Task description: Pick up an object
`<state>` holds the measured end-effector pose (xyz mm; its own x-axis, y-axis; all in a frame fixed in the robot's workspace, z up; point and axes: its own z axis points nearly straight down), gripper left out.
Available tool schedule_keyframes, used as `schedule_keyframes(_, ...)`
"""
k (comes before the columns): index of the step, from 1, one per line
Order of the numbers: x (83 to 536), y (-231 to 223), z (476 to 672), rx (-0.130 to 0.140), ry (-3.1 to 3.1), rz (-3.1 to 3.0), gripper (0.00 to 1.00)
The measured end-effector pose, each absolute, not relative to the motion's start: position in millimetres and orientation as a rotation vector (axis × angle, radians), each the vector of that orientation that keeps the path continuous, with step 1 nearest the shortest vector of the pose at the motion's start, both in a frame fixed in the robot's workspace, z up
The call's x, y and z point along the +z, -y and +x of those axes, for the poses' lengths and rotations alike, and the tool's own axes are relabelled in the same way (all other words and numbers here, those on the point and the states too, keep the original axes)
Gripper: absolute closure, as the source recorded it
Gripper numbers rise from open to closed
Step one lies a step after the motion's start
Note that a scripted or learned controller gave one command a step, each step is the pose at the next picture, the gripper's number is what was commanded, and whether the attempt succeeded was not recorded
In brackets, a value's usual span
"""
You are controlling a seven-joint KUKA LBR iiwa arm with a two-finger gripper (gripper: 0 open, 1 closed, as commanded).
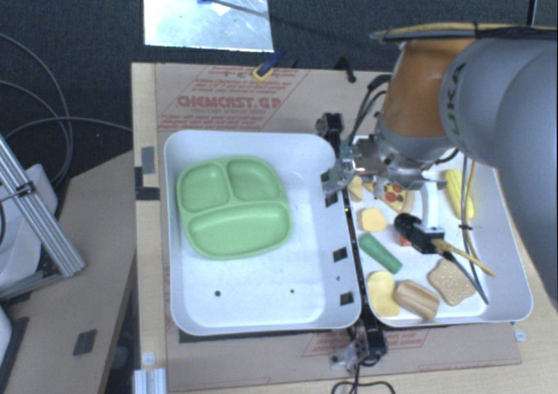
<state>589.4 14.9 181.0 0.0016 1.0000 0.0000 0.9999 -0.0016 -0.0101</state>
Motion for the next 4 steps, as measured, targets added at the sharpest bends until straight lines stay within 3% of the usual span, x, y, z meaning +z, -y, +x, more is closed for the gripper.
schedule_keyframes(1, 188, -49, 656.0, -0.01, 2.233, -2.216, 0.0)
schedule_keyframes(2, 258, -127, 670.1, -0.017, 2.237, -2.212, 0.0)
schedule_keyframes(3, 134, -123, 666.7, 0.008, 2.221, -2.216, 0.0)
schedule_keyframes(4, 138, -231, 667.7, -0.008, 2.236, -2.208, 0.0)
